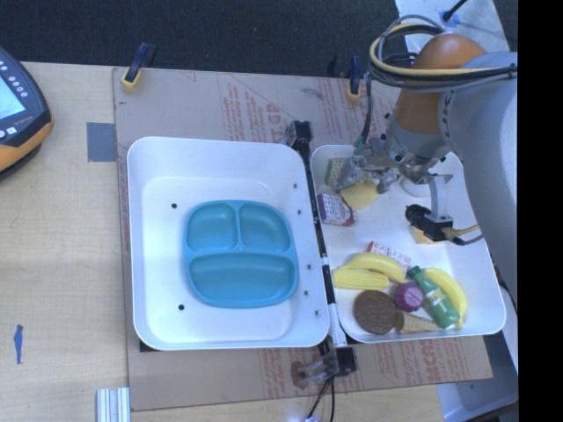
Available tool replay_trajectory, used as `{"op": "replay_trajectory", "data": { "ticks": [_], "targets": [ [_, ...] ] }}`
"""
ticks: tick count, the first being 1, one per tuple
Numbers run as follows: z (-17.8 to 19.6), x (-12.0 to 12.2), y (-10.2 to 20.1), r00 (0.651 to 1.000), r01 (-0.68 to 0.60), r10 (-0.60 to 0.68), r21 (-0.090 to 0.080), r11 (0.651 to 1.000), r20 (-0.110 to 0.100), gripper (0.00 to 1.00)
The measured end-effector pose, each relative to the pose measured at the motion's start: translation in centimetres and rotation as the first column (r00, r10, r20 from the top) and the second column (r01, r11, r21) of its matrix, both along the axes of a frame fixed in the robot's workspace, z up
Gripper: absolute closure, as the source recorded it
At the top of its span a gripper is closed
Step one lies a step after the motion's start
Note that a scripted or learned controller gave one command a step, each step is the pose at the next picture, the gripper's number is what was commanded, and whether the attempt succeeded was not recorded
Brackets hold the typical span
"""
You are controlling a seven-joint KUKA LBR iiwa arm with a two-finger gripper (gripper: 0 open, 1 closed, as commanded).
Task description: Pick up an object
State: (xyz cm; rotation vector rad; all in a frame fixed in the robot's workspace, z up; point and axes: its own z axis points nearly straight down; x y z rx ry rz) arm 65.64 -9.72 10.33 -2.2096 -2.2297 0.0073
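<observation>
Right bin (488,262): toys in two groups. Near front edge, three bananas (374,271), a brown cookie (377,311), a purple piece (408,296) and a green bottle (433,300) lie touching or overlapping. At the bin's far left, a small packet (335,208) and a yellow piece (361,195) sit just beside each other.

Gripper (376,172) low over the bin's far end, directly above the yellow piece. Fingers blurred by metal parts; cannot tell whether open or closed, or gripping anything.

Grey arm with orange band (440,55) enters from right.

Left bin (145,236): a blue divided plate (240,254) lies flat at centre.
</observation>
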Motion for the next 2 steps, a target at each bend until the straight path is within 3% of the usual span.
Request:
{"op": "replay_trajectory", "data": {
  "ticks": [1, 2],
  "targets": [
    [9.5, -4.1, 5.0, 1.0, 0.0, 0.0, 0.004, 1.0, 0.009, 1.0],
    [8.8, -7.6, 9.2, 1.0, -0.001, 0.001, 0.003, 1.0, -0.003, 1.0]
  ]
}}
